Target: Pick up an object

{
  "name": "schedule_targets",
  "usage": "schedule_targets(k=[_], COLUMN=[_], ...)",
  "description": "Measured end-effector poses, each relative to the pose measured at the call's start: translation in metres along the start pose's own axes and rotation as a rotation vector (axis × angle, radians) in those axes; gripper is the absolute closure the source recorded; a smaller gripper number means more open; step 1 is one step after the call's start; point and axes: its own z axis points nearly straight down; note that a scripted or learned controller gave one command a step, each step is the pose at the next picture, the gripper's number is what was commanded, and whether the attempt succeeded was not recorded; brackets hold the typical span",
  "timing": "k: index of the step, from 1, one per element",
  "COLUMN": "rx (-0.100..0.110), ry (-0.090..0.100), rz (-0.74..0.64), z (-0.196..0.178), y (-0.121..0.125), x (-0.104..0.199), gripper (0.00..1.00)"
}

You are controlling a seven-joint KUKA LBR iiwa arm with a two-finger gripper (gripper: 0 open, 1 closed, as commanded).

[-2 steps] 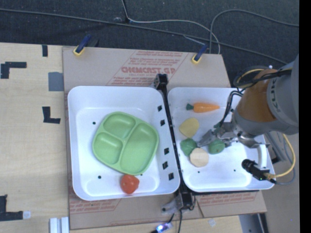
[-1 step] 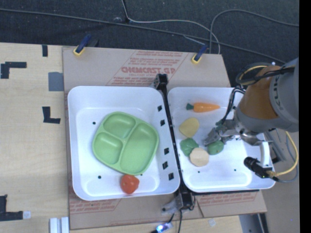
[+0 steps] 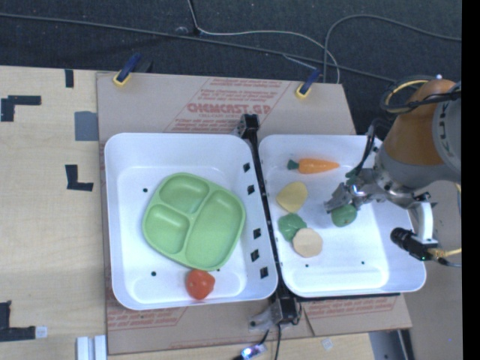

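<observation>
My gripper (image 3: pixel 346 201) sits in the right bin (image 3: pixel 375 276), right of centre in the frame, low over a small green ball (image 3: pixel 345 216) that lies against its tips. How far my fingers are parted cannot be told from this angle, nor whether the ball is between them or merely beside them; I judge it not yet secured. Toward the middle of the frame, along the bin's left side, lie a carrot (image 3: pixel 318 166), a yellow piece (image 3: pixel 292 196), a green piece (image 3: pixel 291 224) and a cream-coloured disc (image 3: pixel 307 242), all apart from my tips. The left bin (image 3: pixel 120 201) holds a green divided plate (image 3: pixel 195 220) with a red tomato (image 3: pixel 199 283) just below it. Risks from here: the ball is round and could roll away if a finger meets it off-centre; a closure set too high would pinch only its crown and squeeze it out; pressing down could jam my tips on the bin floor.
</observation>
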Motion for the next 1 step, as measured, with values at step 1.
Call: schedule_targets(k=[1], rx=[-0.003], ry=[-0.001], rz=[-0.001], z=[-0.0542], y=[0.0114], x=[0.0019], gripper=[1.0])
